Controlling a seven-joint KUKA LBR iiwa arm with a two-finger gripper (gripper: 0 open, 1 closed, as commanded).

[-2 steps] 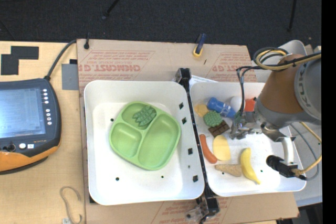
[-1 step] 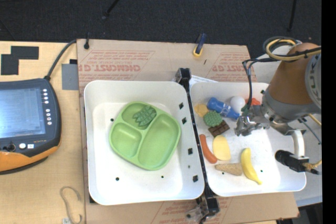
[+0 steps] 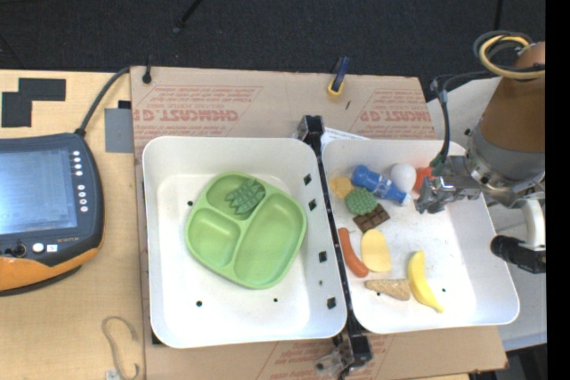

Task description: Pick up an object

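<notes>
**Over right bin: gripper low at far side, toy food crowded to its left**

Over the right bin (image 3: 499,303), the gripper (image 3: 431,194) sits low near the far right part, reaching in from the right. Finger state: cannot tell; dark fingertips blur against the bin floor, nothing seen between them.

Objects just left of the gripper: white ball (image 3: 403,176), blue bottle (image 3: 377,183) lying on its side touching the ball, an orange-red piece (image 3: 421,180) between ball and gripper. Further left: yellow piece (image 3: 342,187), green round piece (image 3: 362,202), brown chocolate bar (image 3: 370,217) just beside it. Nearer row: red sausage (image 3: 352,252) along the left wall, pale yellow piece (image 3: 376,250), banana (image 3: 425,281), tan wedge (image 3: 387,288).

Left bin (image 3: 169,298): green divided plate (image 3: 254,236) with a green leafy item (image 3: 243,196) in its far compartment.

Counter (image 3: 62,316), far left: tablet pendant (image 3: 44,205).
</notes>
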